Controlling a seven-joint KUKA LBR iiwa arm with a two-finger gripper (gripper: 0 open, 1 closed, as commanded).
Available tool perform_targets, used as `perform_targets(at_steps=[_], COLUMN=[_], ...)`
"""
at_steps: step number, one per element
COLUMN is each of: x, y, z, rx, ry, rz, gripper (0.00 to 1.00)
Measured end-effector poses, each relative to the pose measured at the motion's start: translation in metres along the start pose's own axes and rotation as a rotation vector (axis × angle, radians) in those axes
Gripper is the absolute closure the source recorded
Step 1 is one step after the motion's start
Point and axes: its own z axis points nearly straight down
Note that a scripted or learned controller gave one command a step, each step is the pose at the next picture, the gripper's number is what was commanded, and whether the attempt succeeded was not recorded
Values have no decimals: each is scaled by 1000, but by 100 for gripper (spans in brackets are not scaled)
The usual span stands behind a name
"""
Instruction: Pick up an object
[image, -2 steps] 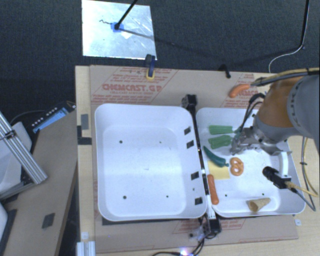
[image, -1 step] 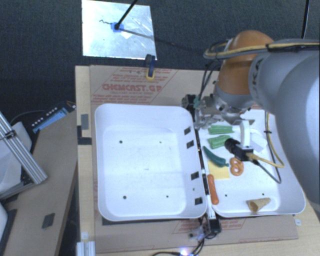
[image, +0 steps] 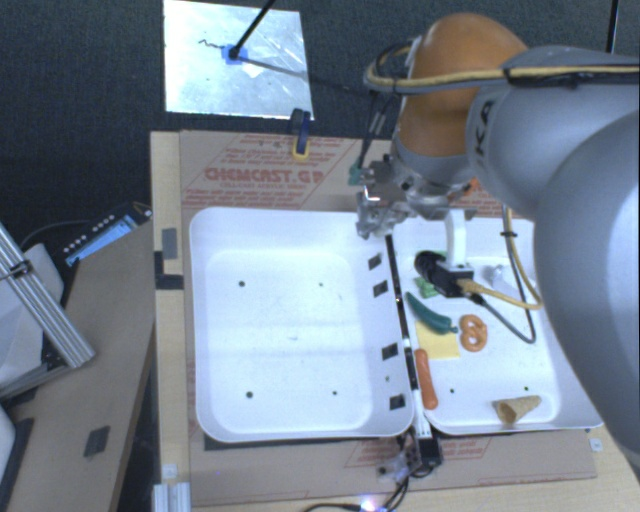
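The cone (image: 516, 407), judged light, stiff and slightly brittle, is best taken across its middle; how wide the gripper (image: 380, 216) stands cannot be told.

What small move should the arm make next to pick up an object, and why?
Probably carry the pincer toward the view's lower right, above the pretzel-shaped piece. The pincer sits at the far end of the divider, and the loose things lie in the right bin.
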Motion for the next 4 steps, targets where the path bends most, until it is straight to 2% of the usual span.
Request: perform_targets(at_steps=[1,2,3,4], x=[73,124,129,152], y=[2,48,38,49], z=[-64,-83,-227,-275], rx=[0,1,-8,0], ry=[2,-1,2,0], rz=[0,4,5,5], gripper=[100,100,100,100])
